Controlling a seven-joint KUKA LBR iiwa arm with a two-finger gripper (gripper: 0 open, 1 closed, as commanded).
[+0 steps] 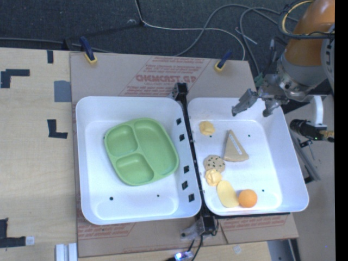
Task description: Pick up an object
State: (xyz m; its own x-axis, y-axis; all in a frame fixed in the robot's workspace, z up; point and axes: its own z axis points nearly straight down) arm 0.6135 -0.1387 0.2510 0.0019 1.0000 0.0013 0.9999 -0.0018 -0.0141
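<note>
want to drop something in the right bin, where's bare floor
Bare floor lies between the sandwich wedge and the right bin wall. It is crowded along the divider: cookie, yellow pieces, orange ball.

1 fixed camera looks down at a slant on both white bins (87, 162).

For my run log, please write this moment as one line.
gripper: open, nothing held, above right bin far edge | orange ball, sandwich wedge, cookie: untouched | green tray: left bin
</note>
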